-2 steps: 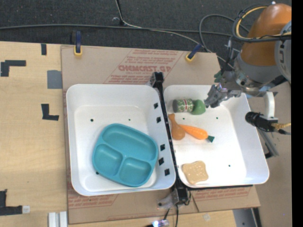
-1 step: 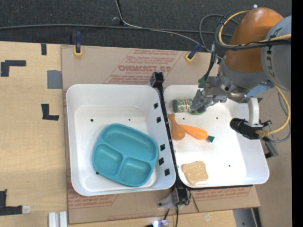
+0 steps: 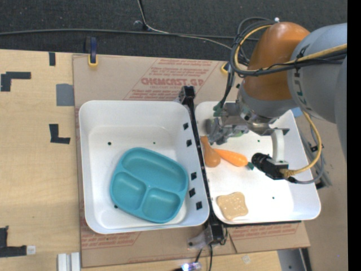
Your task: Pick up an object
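Tool (image 3: 221, 127): low over the far-left corner of the right bin (image 3: 293, 202), close to its left edge. Open or closed: cannot tell, since its tip is a grey blur under the wrist.

Right bin, count 3:
- 1 carrot (image 3: 232, 157), lying crosswise just on the near side of the tool.
- 1 orange-brown rounded piece (image 3: 211, 156) against the left edge. It is touching the carrot or just beside it, cannot separate the two. Identity unclear.
- 1 bread slice (image 3: 232, 205) by the near edge, well apart from the tool.

Left bin (image 3: 113, 123), count 1:
- 1 teal divided plate (image 3: 149, 185) with three compartments, toward the near-right corner.

The arm (image 3: 282, 66) covers the right bin's far edge. Both bins sit on a cardboard sheet (image 3: 169, 78) on the tan surface (image 3: 34, 168).
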`<state>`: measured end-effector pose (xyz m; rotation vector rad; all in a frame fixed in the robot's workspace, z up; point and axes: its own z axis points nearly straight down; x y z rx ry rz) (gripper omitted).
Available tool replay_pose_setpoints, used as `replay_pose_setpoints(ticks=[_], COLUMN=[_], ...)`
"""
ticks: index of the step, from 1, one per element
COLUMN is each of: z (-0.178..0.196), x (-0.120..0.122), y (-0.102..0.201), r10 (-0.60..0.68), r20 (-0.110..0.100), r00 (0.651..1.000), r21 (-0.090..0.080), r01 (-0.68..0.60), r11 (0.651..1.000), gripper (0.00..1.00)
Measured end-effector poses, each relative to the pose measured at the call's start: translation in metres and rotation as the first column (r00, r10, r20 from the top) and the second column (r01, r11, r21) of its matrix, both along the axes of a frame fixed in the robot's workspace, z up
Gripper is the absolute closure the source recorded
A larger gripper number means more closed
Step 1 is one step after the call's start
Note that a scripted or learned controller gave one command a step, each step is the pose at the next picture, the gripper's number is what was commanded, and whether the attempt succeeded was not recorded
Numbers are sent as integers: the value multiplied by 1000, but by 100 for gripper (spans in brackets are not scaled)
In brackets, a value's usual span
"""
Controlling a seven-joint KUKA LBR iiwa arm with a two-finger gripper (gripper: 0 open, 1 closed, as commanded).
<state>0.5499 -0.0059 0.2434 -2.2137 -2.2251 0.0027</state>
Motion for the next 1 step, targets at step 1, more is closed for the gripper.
replay_pose_setpoints(ticks=[1], z=[5], x=[-14], y=[52], r10=[1], r20=[1], r00=[1000], r21=[0], r01=[-1], r11=[1000], gripper=[100])
